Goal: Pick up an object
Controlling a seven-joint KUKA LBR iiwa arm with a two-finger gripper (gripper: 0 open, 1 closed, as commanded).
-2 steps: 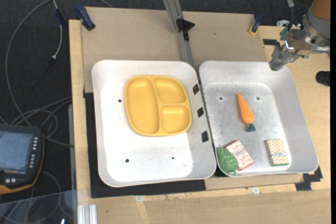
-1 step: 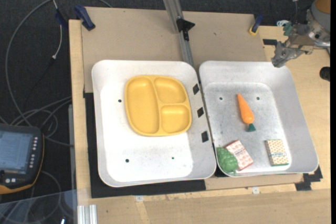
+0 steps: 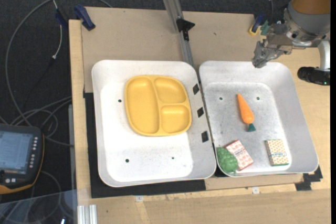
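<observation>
Camera view: gripper (image 3: 261, 60) above right bin's (image 3: 294, 86) far rim, apart from carrot (image 3: 244, 109). Finger state impossible to tell.

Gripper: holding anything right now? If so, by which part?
Nothing held. The gripper sits above the right bin's far rim with nothing between its fingers. The carrot lies loose on the bin floor.

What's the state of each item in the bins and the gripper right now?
gripper: over the right bin's far rim, nothing seen in it
carrot: lying flat, right bin, untouched
red-and-white box: flat, near edge, against the green item
green item: near-left corner of right bin
yellow-green box: flat, alone
yellow tray: upright in left bin
</observation>
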